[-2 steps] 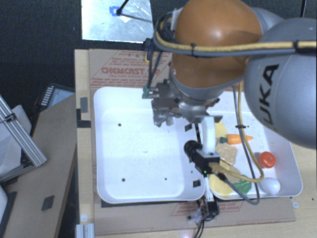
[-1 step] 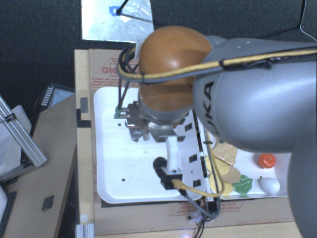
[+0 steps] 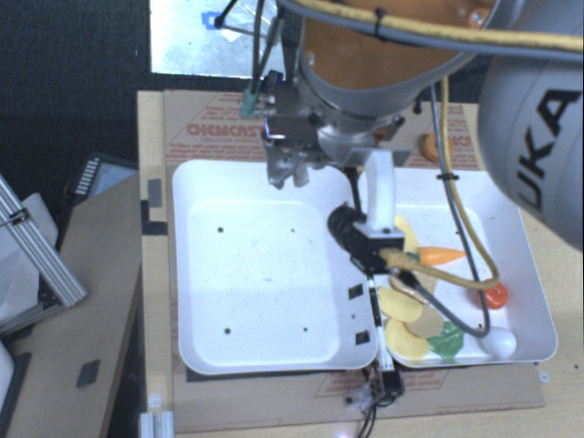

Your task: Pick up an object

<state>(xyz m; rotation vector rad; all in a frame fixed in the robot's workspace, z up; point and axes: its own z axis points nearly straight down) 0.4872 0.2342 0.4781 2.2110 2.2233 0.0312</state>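
Observation:
My gripper (image 3: 288,177) hangs over the far edge of the left bin (image 3: 265,272), its short fingers a little apart and nothing between them. It looks open. The loose objects all lie in the right bin (image 3: 525,272): an orange carrot (image 3: 440,255), a red ball (image 3: 495,295), a white egg-shaped piece (image 3: 500,341), a green piece (image 3: 447,340), and yellow pieces (image 3: 407,305) near the divider. The gripper is well to the left of these and above them. The arm's body hides the far part of the right bin.
A black fitting (image 3: 351,231) with a yellow hose (image 3: 465,245) and dark cables hangs over the right bin beside the divider. An orange object (image 3: 427,144) sits on the board behind the bins. A metal rack (image 3: 36,254) stands at the left.

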